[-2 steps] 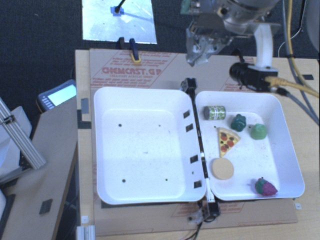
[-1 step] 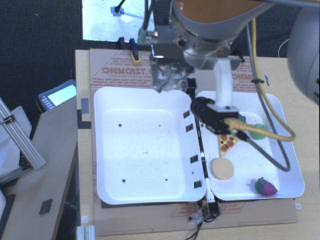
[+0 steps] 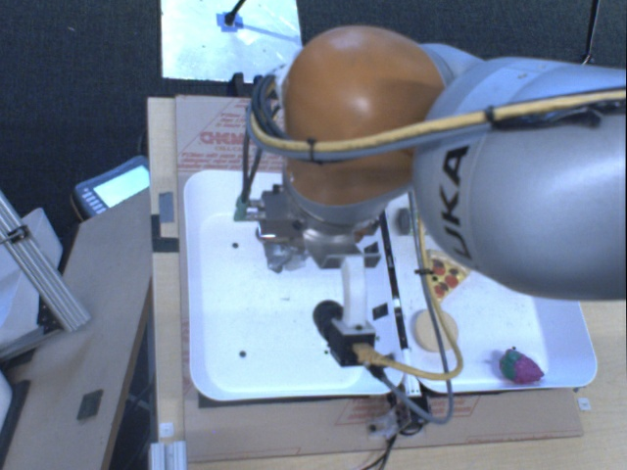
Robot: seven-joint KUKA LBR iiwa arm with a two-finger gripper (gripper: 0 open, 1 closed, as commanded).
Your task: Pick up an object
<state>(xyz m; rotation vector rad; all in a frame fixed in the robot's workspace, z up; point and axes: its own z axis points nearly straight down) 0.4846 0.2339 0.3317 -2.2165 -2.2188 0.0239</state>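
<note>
Hanging over the left bin (image 3: 225, 302), the claw (image 3: 282, 251) sits right under the orange band (image 3: 358, 106) of the arm (image 3: 529, 184). It is above the bin's rear half, near the middle. The view is from above and the wrist covers most of it, so I cannot tell whether the claw is spread or pressed together.

Left bin floor: white, with a few small dark specks (image 3: 235, 246).

Right bin (image 3: 490, 326) has three objects, all lying on the floor:
- Pizza slice (image 3: 449, 277): yellow with red spots, close to the wall between the bins. Its upper part is hidden under the arm.
- Disc (image 3: 431, 329): tan, round and flat, just in front of the slice.
- Berry (image 3: 519, 365): magenta with a green end, near the front right corner, well apart from the other two.

All three lie apart from the claw, across the wall between the bins.

Around the bins:
- Both bins rest on cardboard (image 3: 211, 135) with red print, which lies on a pale tabletop (image 3: 162, 125).
- A shiny sheet (image 3: 230, 23) lies behind, against dark cloth.
- At the left edge are a small lit screen (image 3: 113, 189) and a slanted metal rail (image 3: 39, 272).
</note>
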